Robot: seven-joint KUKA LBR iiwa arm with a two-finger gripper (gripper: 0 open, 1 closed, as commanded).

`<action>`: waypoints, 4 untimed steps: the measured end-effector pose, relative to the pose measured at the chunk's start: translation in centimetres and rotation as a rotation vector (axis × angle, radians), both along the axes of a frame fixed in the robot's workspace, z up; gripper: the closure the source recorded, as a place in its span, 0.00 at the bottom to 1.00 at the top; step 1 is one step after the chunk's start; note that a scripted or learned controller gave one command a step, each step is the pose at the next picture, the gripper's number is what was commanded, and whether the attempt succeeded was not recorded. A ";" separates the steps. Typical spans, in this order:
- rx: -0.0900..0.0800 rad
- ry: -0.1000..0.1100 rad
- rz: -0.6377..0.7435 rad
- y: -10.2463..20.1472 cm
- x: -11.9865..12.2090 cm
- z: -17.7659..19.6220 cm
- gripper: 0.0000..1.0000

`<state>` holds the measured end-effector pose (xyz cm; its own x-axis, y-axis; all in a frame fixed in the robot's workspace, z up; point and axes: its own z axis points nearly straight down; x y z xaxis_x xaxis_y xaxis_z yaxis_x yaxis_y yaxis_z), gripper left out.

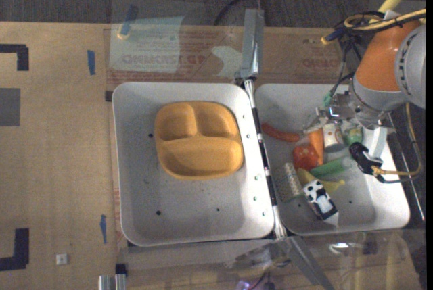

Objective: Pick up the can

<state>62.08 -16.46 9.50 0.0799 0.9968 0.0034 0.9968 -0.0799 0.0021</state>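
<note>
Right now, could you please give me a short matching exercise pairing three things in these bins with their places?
Things:
1. orange divided tray
2. red chili pepper
3. black-and-white cow-patterned item

Places:
A. right bin, near its front
B. left bin
C. right bin, by the divider between the bins

Pairs: 1-B, 2-C, 3-A

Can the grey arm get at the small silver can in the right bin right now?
Probably yes: the small silver can lies uncovered near the right white bin's left wall, though a black-and-white toy crowds it.
</note>
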 end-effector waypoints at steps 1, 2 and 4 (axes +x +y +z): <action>0.001 -0.002 -0.002 -0.1 0.0 1.0 1.00; -0.004 0.001 -0.097 6.0 2.4 11.5 1.00; -0.005 -0.001 -0.109 -1.1 4.1 13.2 1.00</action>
